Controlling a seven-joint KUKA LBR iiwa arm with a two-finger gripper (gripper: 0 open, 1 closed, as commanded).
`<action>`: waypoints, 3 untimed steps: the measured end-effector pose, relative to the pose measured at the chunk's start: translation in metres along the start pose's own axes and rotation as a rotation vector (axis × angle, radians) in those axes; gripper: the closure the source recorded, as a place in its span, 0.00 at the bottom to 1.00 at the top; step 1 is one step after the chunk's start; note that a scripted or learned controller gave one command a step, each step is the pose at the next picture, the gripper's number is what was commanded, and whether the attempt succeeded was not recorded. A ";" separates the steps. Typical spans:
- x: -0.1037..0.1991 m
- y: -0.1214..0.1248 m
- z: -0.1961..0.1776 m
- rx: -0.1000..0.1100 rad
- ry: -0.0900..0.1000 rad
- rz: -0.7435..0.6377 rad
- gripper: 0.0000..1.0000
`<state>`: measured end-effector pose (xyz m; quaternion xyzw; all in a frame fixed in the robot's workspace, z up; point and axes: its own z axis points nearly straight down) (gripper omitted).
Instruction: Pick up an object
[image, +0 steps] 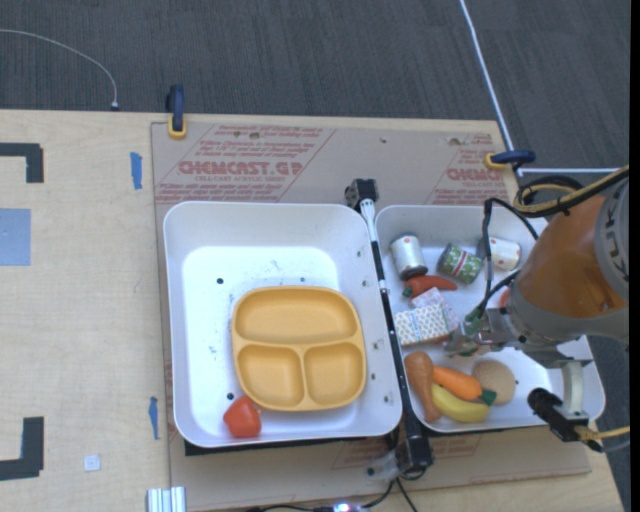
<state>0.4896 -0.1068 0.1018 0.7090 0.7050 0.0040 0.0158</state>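
My gripper (470, 338) hangs low over the middle of the right bin (590, 400), just right of a white patterned packet (422, 322). Right below it lie an orange carrot (457, 382), a yellow banana (458, 404) and a tan potato (494, 378). A brown sausage (421, 383) lies to their left. Farther back are a red pepper (430, 285), a white can (407, 254), a green can (460, 263) and a white cup (503, 252). The gripper's own body hides what is directly under it.
The left bin (195, 300) holds a yellow three-compartment plate (298, 346) and a red tomato-like piece (242, 418) at its front left corner. The orange-banded arm (565, 275) covers the right bin's right side. Cables and a black clamp (361, 192) sit near the divider.
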 end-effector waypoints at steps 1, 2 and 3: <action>0.071 -0.007 -0.085 0.027 0.017 -0.008 1.00; 0.138 0.012 -0.097 0.027 0.017 -0.007 1.00; 0.100 -0.008 -0.085 0.030 0.017 -0.005 1.00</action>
